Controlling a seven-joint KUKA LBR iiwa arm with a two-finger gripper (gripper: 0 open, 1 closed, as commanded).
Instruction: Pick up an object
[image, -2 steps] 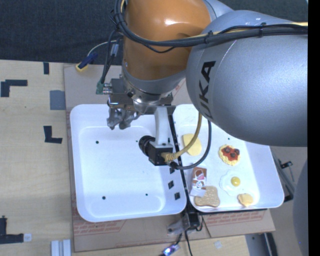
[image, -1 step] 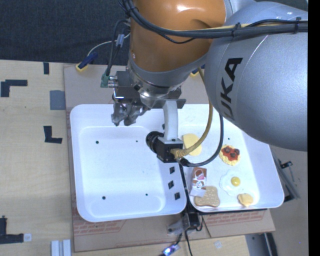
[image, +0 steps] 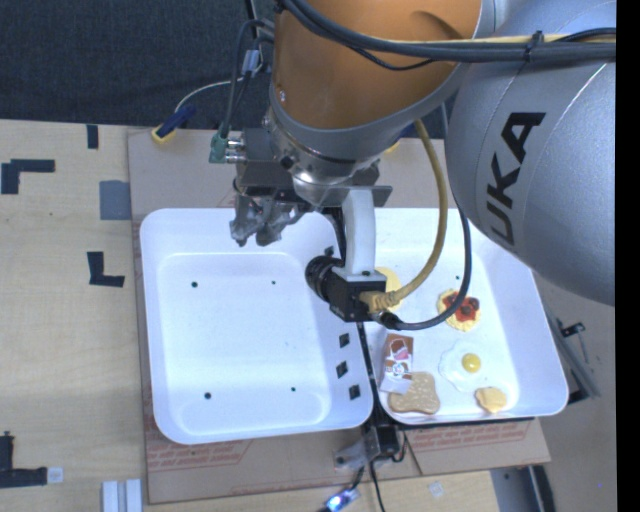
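Observation:
My gripper (image: 257, 228) hangs over the far rim of the left bin (image: 160, 300), near its back right corner, under the orange-banded wrist. The objects lie in the right bin (image: 530, 330): a red and yellow pizza-like piece (image: 462, 310), a fried egg toy (image: 466, 366), a small yellow piece (image: 491, 399), a tan toast-shaped piece (image: 415, 397) and a red and white card-like item (image: 398, 360). The gripper is well left of and behind all of them. I see nothing in it.
A black bracket with a cable (image: 345, 290) hangs from the arm over the divide between the bins, partly covering a yellow item (image: 386, 280). The bulky arm hides the right bin's far part. Cardboard (image: 180, 160) lies under the bins.

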